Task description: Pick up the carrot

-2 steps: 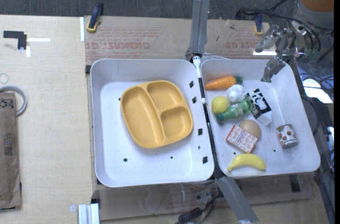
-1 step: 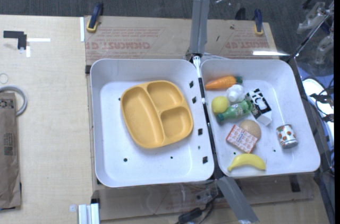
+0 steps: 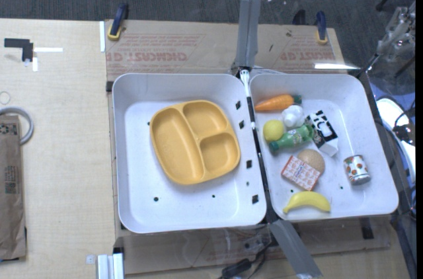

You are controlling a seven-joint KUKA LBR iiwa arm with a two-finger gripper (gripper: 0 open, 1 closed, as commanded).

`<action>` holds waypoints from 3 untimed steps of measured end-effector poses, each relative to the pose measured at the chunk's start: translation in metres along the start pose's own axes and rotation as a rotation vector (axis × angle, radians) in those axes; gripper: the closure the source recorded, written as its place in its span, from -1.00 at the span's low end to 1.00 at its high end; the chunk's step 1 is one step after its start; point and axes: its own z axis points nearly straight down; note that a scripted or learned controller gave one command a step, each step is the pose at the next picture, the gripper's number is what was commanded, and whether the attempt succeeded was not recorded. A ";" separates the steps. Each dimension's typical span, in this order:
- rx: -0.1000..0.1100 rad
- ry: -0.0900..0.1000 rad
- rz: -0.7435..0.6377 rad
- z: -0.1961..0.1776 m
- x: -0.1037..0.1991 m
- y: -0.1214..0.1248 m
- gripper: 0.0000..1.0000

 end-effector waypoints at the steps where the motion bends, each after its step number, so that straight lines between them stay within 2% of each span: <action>1: 0.001 0.007 0.355 -0.050 -0.027 0.087 1.00; 2: 0.001 0.007 0.356 -0.050 -0.027 0.087 -1.00; 3: 0.001 0.003 0.355 -0.059 -0.028 0.087 1.00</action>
